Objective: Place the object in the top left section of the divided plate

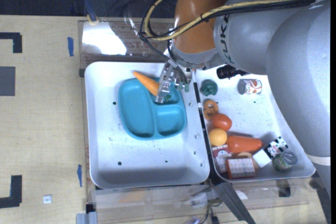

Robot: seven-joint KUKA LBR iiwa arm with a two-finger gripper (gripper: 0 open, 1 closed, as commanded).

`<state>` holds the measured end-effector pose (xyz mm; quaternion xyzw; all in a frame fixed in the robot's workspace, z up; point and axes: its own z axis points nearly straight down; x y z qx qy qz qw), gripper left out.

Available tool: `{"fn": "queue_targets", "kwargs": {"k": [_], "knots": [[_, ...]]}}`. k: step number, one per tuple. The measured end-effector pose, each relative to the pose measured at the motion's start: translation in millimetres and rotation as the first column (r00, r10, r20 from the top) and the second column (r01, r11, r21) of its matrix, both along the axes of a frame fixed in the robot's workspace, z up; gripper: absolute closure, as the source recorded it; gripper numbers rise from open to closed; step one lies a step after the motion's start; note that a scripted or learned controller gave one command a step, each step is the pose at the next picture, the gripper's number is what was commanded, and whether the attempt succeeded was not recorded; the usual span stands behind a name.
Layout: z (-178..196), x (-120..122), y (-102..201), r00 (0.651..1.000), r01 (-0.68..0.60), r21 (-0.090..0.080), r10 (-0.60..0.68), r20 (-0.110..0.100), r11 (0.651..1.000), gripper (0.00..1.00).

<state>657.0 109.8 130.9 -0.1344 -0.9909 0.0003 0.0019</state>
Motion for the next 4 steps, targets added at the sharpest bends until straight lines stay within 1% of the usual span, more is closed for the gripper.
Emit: {"fn": "queue_targets", "kwargs": {"k": [1, 2, 3, 4], "knots": [[126.1, 3.6, -26.5, 0.994, 0.109, 0.004, -0.109, 0.02, 0.994, 1.0], [51.0, -9.5, -26.9, 0.994, 0.114, -0.001, -0.114, 0.001, 0.994, 1.0], [100.6, 3.8, 6.2, 0.955, 0.296, 0.004, -0.296, 0.012, 0.955, 1.0], [195.7, -15.8, 3.6, 0.973, 0.228, 0.006, -0.228, 0.018, 0.974, 1.0]]}}
